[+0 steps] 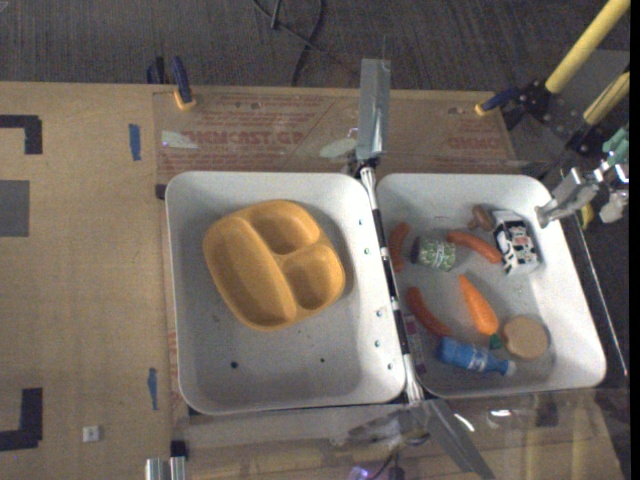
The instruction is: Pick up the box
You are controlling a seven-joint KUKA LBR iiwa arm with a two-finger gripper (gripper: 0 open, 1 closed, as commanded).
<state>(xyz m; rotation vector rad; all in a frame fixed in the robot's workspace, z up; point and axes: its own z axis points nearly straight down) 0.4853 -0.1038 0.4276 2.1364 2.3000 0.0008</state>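
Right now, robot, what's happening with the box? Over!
Gripper at the right bin's upper right edge, gripping nothing. Box lying in the bin, just left of it. Orange sausage touching the box's left side.

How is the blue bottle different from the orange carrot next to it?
The blue bottle is blue with a white band, while the carrot is plain orange all over. The bottle lies almost sideways along the near side of the right bin, while the carrot points more up and down in the picture. The bottle looks chunkier; the carrot tapers to a thin tip. Both lie flat in the same bin, close together.
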